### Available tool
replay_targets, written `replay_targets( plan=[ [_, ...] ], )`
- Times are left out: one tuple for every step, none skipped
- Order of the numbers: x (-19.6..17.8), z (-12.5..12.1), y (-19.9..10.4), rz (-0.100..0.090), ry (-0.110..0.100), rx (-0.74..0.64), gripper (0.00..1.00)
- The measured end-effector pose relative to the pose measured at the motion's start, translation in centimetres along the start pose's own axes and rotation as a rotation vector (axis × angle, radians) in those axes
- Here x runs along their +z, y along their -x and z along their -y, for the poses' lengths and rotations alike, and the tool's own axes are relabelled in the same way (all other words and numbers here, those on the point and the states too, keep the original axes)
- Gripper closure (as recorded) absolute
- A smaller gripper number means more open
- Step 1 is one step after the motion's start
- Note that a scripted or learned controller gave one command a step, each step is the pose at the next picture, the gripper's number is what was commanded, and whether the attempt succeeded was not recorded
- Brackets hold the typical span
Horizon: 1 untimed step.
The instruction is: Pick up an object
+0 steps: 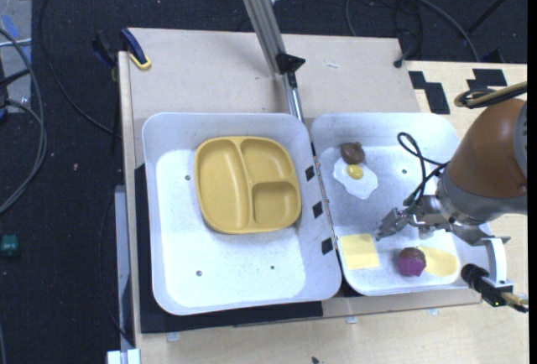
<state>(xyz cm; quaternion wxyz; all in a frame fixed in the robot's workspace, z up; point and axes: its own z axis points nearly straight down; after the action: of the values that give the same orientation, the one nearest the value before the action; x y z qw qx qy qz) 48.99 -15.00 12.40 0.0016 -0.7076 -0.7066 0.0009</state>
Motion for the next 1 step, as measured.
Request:
replay_targets(
  plan=[
    [-1.2, -0.03, -0.01, 0.0, 0.002, 0.001, 1.0]
  ],
)
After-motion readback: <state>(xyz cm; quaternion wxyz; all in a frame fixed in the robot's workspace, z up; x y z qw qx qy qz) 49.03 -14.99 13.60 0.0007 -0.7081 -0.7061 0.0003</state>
